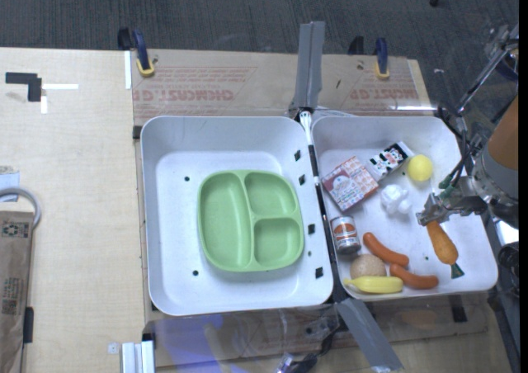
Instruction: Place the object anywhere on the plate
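Camera view: left bin (165, 223) holds the green plate (250, 220), a smooth plastic tray with three compartments, nothing on it. Right bin (470, 276) is crowded: a pink carton (350, 182), a black-and-white cow-print box (390, 158), a round yellow lemon (421, 167), a white crumpled lump (395, 199), a small can (345, 233), two sausages (386, 248), a banana (377, 284), a beige ball (368, 266). The toy carrot (443, 245) lies near the right wall, long axis slanting, green top toward the near right corner. The gripper (432, 213) sits at the carrot's upper end; whether it is spread or closed, I cannot tell.
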Tool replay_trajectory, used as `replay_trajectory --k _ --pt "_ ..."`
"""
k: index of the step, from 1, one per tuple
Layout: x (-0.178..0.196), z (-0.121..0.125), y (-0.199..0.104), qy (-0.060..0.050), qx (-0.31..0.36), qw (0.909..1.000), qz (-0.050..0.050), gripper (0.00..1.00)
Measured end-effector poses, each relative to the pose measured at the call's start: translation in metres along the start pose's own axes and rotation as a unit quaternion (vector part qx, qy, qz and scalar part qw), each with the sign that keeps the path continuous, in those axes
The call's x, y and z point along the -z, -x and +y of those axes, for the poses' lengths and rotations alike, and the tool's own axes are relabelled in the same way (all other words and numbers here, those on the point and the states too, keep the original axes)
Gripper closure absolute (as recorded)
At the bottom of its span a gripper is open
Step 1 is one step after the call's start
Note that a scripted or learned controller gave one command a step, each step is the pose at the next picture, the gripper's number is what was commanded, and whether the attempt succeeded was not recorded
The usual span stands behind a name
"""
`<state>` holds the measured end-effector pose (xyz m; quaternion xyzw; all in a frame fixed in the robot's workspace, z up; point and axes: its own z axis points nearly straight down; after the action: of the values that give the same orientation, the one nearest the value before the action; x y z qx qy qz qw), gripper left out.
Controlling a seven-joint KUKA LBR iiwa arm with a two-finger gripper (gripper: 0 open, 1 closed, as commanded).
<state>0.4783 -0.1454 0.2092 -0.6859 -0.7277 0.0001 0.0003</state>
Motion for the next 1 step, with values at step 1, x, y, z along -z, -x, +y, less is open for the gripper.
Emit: replay_trajectory --k 1 --pt "0.0113 0.0261 -0.0612 -0.001 -0.062 0.9981 -0.001 1.00"
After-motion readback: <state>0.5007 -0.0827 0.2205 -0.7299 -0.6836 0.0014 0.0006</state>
